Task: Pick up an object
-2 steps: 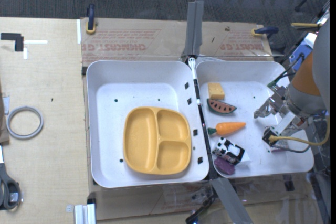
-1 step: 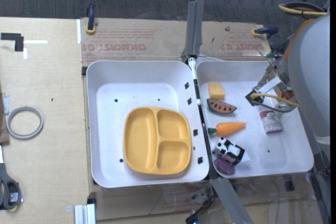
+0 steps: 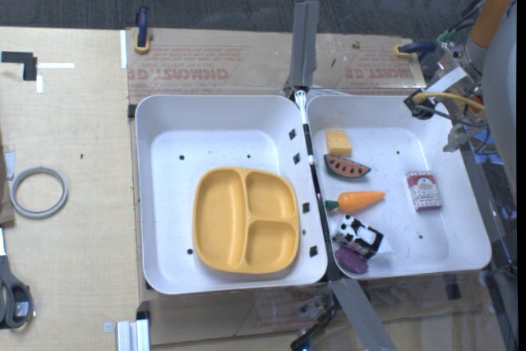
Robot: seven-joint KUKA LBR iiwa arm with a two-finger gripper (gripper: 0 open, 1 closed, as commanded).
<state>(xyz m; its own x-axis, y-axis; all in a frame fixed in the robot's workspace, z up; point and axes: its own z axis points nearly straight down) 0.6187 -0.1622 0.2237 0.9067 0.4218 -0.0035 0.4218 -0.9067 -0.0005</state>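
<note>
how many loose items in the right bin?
6. Yellow cheese block at the far left, watermelon slice below it, carrot, black-and-white toy, purple piece partly under that toy, red box alone toward the right.

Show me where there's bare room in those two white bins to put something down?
The right bin has open floor between the small red box and the orange toy carrot. Its left side is crowded with the yellow block, watermelon slice and other toys. The left bin has bare floor above the yellow divided plate.
</note>
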